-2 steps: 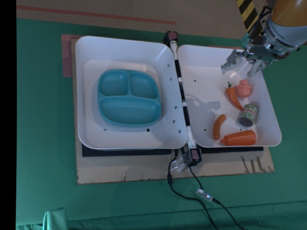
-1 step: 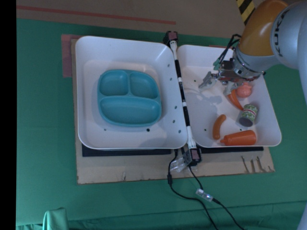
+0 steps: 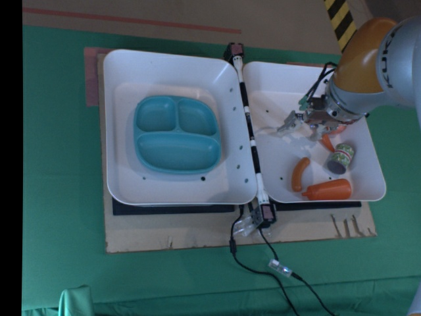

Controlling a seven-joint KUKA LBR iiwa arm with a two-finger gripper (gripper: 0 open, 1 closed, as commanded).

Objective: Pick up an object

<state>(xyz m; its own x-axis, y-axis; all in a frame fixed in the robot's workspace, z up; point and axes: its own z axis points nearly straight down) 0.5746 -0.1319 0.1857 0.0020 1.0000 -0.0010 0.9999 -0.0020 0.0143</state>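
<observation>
My gripper [image 3: 299, 128] hangs over the upper middle of the right bin [image 3: 276, 84], open, with bare white bin floor between its fingers. A small orange piece [image 3: 327, 142] lies just to its lower right, partly covered by the wrist. Beside that piece a small green-labelled can [image 3: 341, 157] lies on its side. An orange-brown sausage [image 3: 300, 174] rests nearer the front of the bin. A larger orange carrot-like piece [image 3: 328, 189] lies along the bin's front wall.
The left bin [image 3: 118, 71] holds a teal divided plate [image 3: 176, 134] with three compartments. A black-and-white bar [image 3: 248, 127] runs between the bins. Cables [image 3: 263, 255] trail over the green mat in front.
</observation>
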